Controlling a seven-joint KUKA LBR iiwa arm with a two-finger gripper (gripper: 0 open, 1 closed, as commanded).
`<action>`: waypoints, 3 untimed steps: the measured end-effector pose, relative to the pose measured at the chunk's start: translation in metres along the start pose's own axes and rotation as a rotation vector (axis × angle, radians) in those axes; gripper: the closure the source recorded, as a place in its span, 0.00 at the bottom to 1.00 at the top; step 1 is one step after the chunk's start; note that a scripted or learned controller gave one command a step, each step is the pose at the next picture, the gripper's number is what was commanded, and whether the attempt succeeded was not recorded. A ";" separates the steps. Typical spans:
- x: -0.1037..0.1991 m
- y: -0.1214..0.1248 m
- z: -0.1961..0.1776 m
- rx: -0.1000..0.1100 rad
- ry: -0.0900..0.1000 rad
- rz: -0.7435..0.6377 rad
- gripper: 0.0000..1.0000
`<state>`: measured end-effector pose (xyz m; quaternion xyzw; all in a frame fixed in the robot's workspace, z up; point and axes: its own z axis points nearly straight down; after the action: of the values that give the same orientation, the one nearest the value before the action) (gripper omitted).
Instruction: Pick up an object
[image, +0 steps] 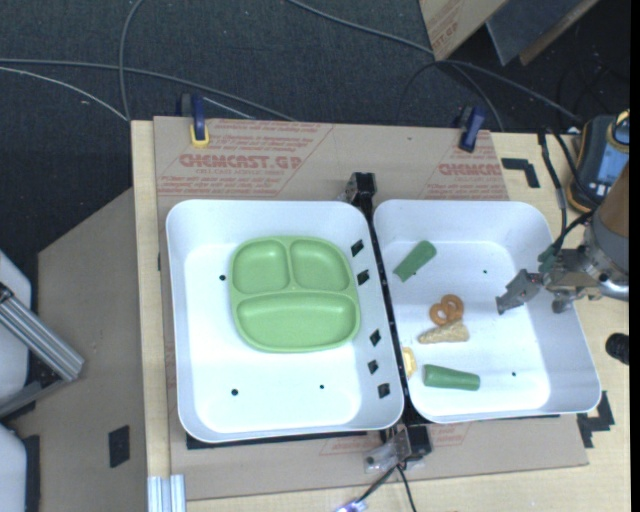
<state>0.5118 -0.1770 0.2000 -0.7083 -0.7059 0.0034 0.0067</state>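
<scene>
Objects: a small orange pretzel-shaped ring (447, 309), a pale tan wedge (444, 335) touching below it, a green flat rectangular block (414, 260) above, and a green rounded cylinder (451, 378) below, all in the right glossy white bin (570, 385), lower right of frame.
Pincer: the grey metal pincer (520, 293) hangs over the right bin's right side, fingers spread, gripping nothing.
Left bin: the left white bin (200, 390) holds a smooth light green three-compartment plastic plate (294, 293).
Desk: brown cardboard-covered desk (260, 150) with red lettering.

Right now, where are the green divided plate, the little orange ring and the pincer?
green divided plate (294, 294): camera view, middle of the plate.
orange ring (448, 309): camera view, on its band.
pincer (519, 293): camera view, between its fingertips.
</scene>
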 end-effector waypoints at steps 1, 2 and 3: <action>0.000 0.003 -0.007 -0.013 -0.003 -0.004 0.00; 0.005 0.007 0.037 -0.009 -0.001 -0.004 0.00; 0.002 0.016 0.094 -0.009 -0.002 -0.003 0.00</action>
<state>0.5268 -0.1747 0.1055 -0.7071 -0.7071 0.0007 0.0027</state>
